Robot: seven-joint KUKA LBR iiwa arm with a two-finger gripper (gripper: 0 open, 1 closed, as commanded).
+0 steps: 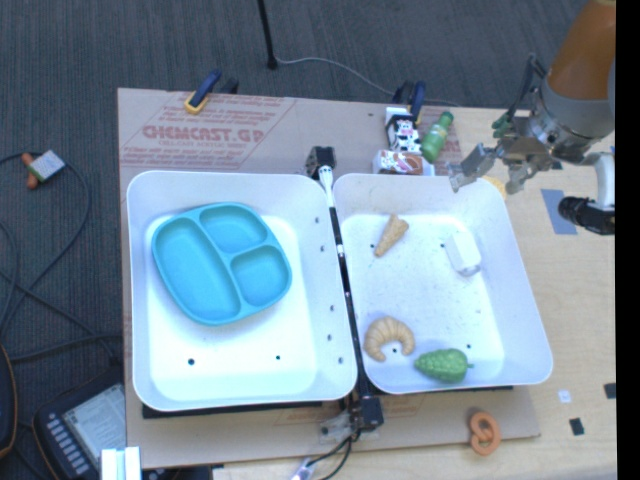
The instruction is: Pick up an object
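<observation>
Gripper [488, 170]: fingers spread, nothing held | over right bin's [520, 268] far rim | white block [463, 253] nearest, toward the camera.

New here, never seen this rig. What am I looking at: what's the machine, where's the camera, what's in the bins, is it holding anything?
One fixed camera looks down at a slant on a bench. The grey arm with an orange band at the upper right is a robot; its gripper hangs over the right bin's far corner, with nothing visible between its fingers. The left bin holds a blue divided plate. The right bin holds a toy croissant, a green toy vegetable, a tan cone-shaped piece and a small white block. The job is to pick up one object.
</observation>
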